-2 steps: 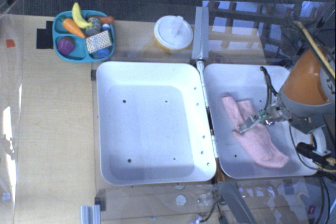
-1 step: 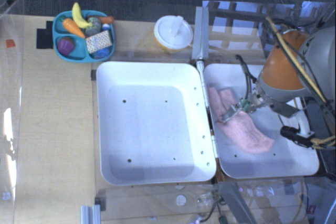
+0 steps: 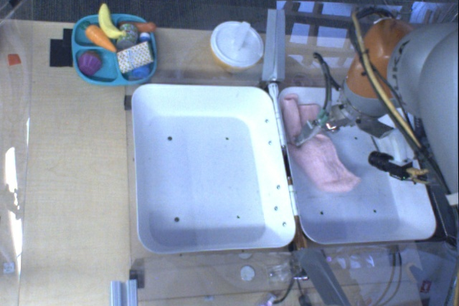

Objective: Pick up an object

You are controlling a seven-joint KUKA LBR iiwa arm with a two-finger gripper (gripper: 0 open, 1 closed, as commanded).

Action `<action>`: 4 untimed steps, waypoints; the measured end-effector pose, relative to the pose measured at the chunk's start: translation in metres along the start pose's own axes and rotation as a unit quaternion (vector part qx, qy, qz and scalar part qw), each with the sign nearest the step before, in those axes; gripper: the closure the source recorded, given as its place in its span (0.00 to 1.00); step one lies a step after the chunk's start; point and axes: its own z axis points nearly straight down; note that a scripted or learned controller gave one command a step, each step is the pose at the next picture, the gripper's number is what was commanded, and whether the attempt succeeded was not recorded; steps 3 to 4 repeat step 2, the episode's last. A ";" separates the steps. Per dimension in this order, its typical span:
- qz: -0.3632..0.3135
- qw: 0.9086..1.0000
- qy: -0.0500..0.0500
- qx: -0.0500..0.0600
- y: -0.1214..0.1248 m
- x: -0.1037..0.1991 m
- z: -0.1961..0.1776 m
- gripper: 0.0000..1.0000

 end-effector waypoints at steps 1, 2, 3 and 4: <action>-0.004 1.000 -0.001 -0.003 0.003 0.001 -0.012 1.00; 0.116 0.993 0.002 0.006 -0.002 0.015 -0.114 1.00; 0.116 0.993 0.002 0.006 -0.002 0.015 -0.114 1.00; 0.116 0.993 0.002 0.006 -0.002 0.015 -0.114 1.00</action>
